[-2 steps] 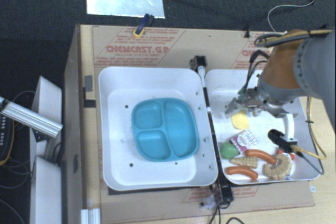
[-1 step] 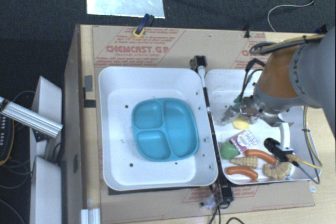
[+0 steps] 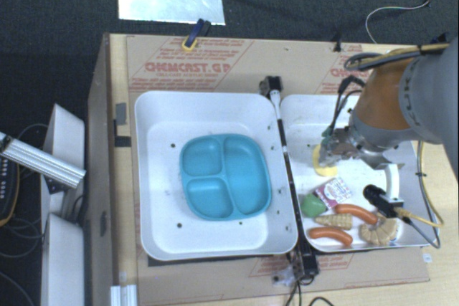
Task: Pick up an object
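My gripper (image 3: 333, 152) reaches down into the right bin (image 3: 305, 118), at its left-middle part. Directly under and beside it lies a yellow object (image 3: 323, 164), partly hidden by the gripper; whether they touch I cannot tell. Nearer the front of the same bin lie a red-and-white packet (image 3: 335, 190), a green round object (image 3: 312, 206), two orange-red sausages (image 3: 356, 213) (image 3: 330, 235) and a beige bread-like piece (image 3: 381, 231).
The left bin (image 3: 154, 125) holds a blue divided plate (image 3: 224, 176). A black divider bar (image 3: 282, 147) runs between the two bins. The grey arm with its orange band (image 3: 384, 100) hangs over the right bin's back right part.
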`<state>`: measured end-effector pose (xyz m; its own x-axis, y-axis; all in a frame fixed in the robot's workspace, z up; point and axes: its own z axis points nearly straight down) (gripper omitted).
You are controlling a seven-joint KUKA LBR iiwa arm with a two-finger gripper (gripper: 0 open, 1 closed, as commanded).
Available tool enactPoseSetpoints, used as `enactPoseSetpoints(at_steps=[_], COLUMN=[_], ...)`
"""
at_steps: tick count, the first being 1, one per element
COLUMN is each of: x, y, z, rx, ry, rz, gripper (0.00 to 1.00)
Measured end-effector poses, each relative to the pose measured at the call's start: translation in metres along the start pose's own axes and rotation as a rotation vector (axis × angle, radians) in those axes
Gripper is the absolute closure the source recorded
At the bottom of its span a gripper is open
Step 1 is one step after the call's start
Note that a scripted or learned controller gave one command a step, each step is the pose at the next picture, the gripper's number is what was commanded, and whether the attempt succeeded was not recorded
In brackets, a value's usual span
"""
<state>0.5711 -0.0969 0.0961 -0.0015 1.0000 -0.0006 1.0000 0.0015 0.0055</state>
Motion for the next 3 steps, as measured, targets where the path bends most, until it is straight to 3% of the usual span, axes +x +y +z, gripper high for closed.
enactPoseSetpoints(at_steps=[1, 2, 3], x=[0.000, -0.005, -0.005], y=[0.000, -0.017, -0.016], z=[0.000, 0.012, 0.001], rx=[0.000, 0.005, 0.003], ry=[0.000, 0.001, 0.001], rz=[0.000, 0.001, 0.000], gripper=[0.00, 0.00, 1.00])
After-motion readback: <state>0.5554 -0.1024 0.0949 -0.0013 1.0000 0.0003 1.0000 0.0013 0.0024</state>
